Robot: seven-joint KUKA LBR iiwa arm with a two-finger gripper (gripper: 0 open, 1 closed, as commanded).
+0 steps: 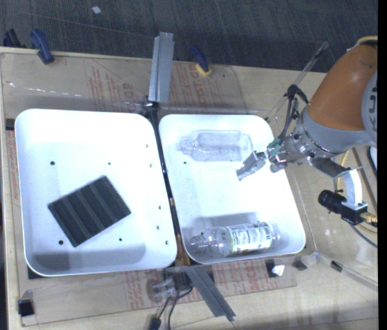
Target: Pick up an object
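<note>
A clear plastic bottle (pixel 215 145) lies on its side at the back of the right bin (pixel 193 194). A second clear bottle with a green-and-white label (pixel 238 238) lies along that bin's front wall. In the left bin (pixel 31 184) rests a black ribbed rectangular pad (pixel 89 210), turned at a slant. My gripper (pixel 251 165) hangs over the right side of the right bin, just right of the back bottle, and nothing shows between its fingers.
A grey metal post (pixel 161 67) rises behind the gap between the bins. Blue clamps (pixel 42 45) hold the board's back edge. A metal bracket (pixel 203 291) juts out at the front. Open white floor lies mid-bin on the right.
</note>
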